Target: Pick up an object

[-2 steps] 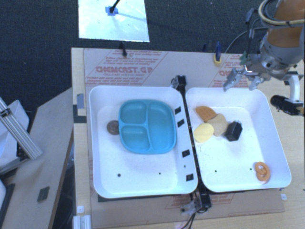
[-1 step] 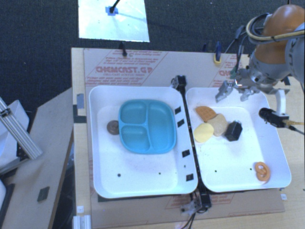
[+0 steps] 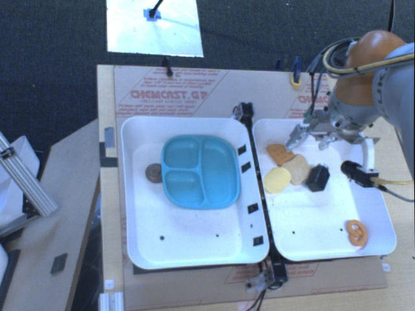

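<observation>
Since nothing sits between the gripper's fingers, the pick looks barely begun: the approach seems made, while the descent, the closing and the lift are all left to do. Nearest the camera, at about five o'clock in the right bin point(image 3: 379, 222), lies a small orange pretzel-shaped piece point(image 3: 356, 232), well apart from everything else. Farther in, near the bin's middle, a cluster of candidates lies close together: a pale yellow round piece point(image 3: 277, 179) at nine o'clock, a tan cookie-like piece point(image 3: 298, 168) touching it, a black block point(image 3: 317, 177) just beside that at three o'clock, and an orange piece point(image 3: 280, 153) at eleven o'clock. The gripper point(image 3: 316, 135) hangs over the bin's far edge with its fingers spread and released, nearest the orange piece (which I would judge the likeliest target, though that is only a guess). The left bin point(image 3: 139, 238) bears a blue divided plate point(image 3: 198, 172) with a small brown disc point(image 3: 154, 172) just at its nine o'clock. Both bins rest on a board with red printed lettering point(image 3: 167, 89) atop a wooden bench, and beyond it, at twelve o'clock, a pale sheet point(image 3: 154, 18) lies on dark carpet.
</observation>
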{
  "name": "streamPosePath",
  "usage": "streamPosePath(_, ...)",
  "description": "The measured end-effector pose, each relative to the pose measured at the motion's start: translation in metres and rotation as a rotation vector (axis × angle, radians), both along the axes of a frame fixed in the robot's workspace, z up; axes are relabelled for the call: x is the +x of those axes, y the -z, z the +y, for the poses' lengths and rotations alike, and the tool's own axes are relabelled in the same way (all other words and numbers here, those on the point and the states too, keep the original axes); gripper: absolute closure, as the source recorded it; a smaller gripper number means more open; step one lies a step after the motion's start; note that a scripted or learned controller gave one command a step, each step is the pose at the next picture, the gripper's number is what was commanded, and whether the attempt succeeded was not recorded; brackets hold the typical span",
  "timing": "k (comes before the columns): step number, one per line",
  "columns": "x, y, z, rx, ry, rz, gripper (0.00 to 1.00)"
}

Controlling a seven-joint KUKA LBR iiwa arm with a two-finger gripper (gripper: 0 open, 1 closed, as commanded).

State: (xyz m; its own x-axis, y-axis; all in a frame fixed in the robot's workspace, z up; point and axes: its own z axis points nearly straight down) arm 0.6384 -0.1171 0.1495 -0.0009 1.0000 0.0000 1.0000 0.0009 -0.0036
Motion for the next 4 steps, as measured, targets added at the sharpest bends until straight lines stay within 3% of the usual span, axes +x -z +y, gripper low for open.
streamPosePath(1, 0.005, 0.043, -0.004, 0.0, 0.0, -0.003, 0.0)
streamPosePath(2, 0.006, 0.029, -0.004, -0.002, 0.0, -0.008, 1.0)
streamPosePath(4, 0.006, -0.076, -0.014, -0.001, -0.003, -0.009, 1.0)
